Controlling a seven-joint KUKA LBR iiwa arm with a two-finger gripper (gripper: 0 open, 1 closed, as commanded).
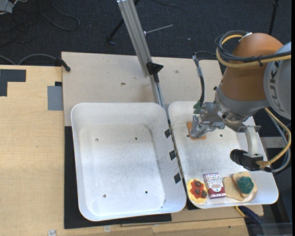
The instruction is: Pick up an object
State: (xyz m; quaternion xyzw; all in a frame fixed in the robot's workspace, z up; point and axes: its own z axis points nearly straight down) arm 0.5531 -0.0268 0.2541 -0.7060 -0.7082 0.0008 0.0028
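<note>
Arm reaches down into the right bin (265,193); gripper (199,131) covers an orange object (196,135), its grasp impossible to tell.

1. Just the one camera, fixed up high over the desk (113,73) and looking down at a slant.
2. It's far enough back to catch both white bins, left bin (88,127) and right bin (265,193), plus dark floor (64,28) beyond the far edge.
3. The arm (250,68) comes in from the right side, looming big and close.
</note>
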